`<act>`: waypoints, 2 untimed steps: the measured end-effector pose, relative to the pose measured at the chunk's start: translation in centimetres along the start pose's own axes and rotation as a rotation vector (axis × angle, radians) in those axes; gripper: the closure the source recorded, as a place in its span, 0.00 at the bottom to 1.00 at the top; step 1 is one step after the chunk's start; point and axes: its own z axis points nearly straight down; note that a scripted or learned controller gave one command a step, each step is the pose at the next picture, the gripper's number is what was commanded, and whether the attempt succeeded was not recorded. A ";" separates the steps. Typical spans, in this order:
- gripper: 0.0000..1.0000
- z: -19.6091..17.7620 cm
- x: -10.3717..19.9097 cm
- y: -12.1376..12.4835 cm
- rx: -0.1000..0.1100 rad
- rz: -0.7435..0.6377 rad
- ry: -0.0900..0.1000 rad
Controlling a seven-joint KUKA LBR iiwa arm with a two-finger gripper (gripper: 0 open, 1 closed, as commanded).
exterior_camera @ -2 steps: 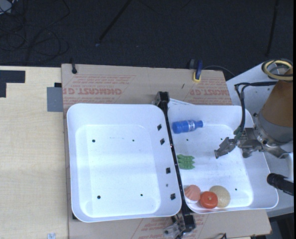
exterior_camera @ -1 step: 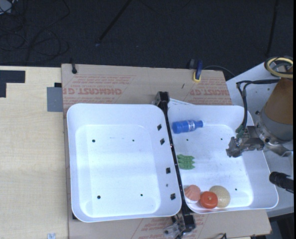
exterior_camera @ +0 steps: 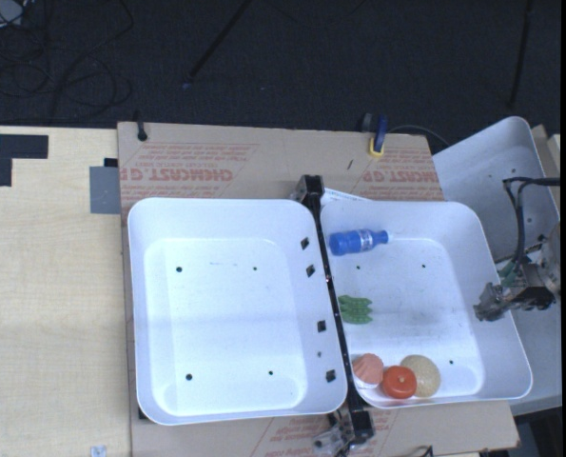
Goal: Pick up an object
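Note:
The right bin holds a blue bottle lying on its side near the far left corner. A small green object lies by the bin's left wall. At the near edge three round pieces sit together: a pink one, a red one and a tan one. My gripper hangs at the right rim of this bin, apart from all of these objects, with nothing seen in it.
The left bin stands beside the right one, with a black divider between them. Both rest on a cardboard sheet. Cables loop above the gripper at the far right.

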 end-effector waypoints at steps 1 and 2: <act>1.00 -0.7 -1.4 4.2 -0.004 -0.005 0.000; 1.00 -2.3 -1.2 0.1 0.000 -0.005 0.003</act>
